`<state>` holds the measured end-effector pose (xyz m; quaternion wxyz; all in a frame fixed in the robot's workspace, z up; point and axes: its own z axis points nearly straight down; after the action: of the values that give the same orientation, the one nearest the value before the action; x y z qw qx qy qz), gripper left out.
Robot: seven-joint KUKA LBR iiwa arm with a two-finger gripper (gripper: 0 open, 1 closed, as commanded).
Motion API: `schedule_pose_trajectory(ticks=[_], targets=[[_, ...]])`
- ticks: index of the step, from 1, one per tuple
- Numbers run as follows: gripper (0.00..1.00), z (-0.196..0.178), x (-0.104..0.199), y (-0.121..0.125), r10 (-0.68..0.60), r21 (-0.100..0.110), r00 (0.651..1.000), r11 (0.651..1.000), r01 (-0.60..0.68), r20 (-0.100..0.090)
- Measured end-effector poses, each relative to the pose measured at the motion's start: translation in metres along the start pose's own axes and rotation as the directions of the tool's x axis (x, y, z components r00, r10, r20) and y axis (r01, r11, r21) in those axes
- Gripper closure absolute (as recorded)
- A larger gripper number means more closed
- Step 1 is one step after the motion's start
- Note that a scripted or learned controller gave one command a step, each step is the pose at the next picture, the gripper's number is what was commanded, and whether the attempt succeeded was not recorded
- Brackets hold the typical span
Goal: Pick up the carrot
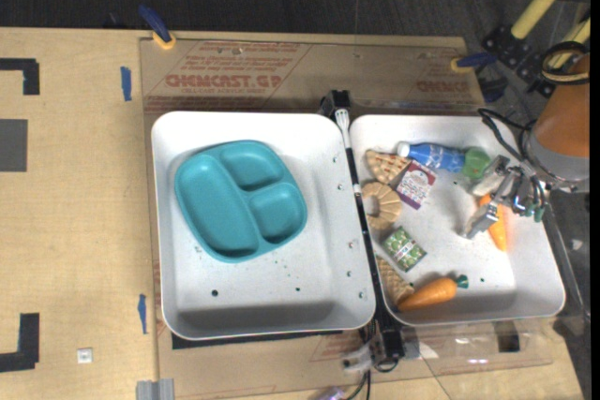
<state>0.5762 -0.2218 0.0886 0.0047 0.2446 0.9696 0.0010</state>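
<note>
A: Starting at the left, what sits in the left bin (pixel 187 295)?

B: A teal divided plate (pixel 240 198), tilted, with three compartments, and a few dark specks on the white floor near it.

A: And across the divider?

B: The right bin (pixel 539 290) is crowded. Waffle-patterned pieces (pixel 382 166) lie against its left wall, partly tucked under a small purple packet (pixel 414 185); what they are exactly is hard to make out. Below sits a green packet (pixel 404 247). A blue bottle (pixel 436 155) lies flat along the back.

A: Where is the carrot?

B: The carrot (pixel 432 292) lies near the front wall of the right bin, green top pointing right, touching nothing else.

A: The gripper?

B: The gripper (pixel 497 206) is low at the bin's right side, well apart from that carrot. An orange piece (pixel 500 229) shows just by its tips, half hidden. Whether the fingers are spread or pressed together, I cannot tell; the metal blurs there. The arm (pixel 567 122) is cut off at the right.
</note>
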Motion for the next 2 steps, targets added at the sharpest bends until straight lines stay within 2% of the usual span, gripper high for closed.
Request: schedule_pose_trajectory(ticks=[1,2], targets=[[0.0,-0.001,0.028,-0.015,0.134,-0.001,0.991,0.991,-0.134,0.0],[0.0,-0.002,0.079,-0.045,0.078,0.001,0.997,0.997,-0.078,0.002]])
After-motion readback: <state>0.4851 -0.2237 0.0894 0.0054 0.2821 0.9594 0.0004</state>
